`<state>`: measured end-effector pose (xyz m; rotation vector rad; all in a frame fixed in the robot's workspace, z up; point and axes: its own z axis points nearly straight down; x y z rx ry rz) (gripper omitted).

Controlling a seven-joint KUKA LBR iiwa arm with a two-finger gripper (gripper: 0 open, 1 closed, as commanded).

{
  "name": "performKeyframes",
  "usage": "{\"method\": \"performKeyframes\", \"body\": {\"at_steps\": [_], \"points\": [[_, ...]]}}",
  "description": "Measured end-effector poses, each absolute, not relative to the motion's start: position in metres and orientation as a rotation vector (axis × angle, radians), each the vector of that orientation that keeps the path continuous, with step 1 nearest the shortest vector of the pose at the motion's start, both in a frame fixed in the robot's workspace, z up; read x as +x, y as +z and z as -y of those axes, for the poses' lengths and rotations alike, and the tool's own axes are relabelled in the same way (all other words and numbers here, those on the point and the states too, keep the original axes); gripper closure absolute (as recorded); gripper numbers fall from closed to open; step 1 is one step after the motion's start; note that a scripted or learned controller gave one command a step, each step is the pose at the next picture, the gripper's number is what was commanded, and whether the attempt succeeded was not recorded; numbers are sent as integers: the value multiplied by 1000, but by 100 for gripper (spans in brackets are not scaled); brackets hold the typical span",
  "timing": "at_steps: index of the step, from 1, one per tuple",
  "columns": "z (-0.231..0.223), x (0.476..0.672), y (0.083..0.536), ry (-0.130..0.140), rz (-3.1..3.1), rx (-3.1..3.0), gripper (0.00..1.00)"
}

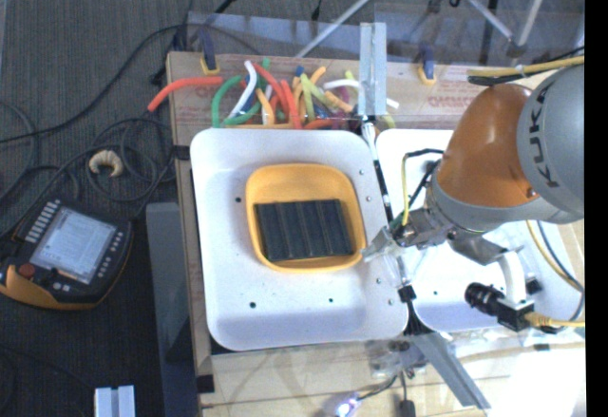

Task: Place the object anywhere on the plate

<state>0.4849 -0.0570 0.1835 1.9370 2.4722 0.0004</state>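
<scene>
The left bin [285, 315] holds a yellow plate [300, 178] with rounded corners, a little above the bin's middle. On the plate lies the object [304, 228], a dark, flat, ribbed rectangle. It covers most of the plate's floor and sits toward the near rim, inside the raised yellow edge on all sides. A wider strip of bare yellow is free at the far side of the plate.

Around the plate, the bin floor is white and free: a narrow strip on the left, a broad area in front, and a thin strip on the right.

The arm [503, 159] reaches in over the right bin [446, 311], and its orange band covers the far part of that bin. The gripper [388, 240] is low at the wall where the two bins meet, just beside the plate's right near corner. Whether it is open or closed cannot be told, because the wrist and cables hide it. Nothing is seen held in it.

Behind the bins, a bundle of coloured tubes [275, 94] lies along the back edge of the bench.
</scene>
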Motion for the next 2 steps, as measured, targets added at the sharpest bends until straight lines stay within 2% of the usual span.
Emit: {"method": "performKeyframes", "body": {"at_steps": [1,2], "points": [[30,522,183,-2,-2596,1769,100],[30,522,183,-1,-2596,1769,0]]}}
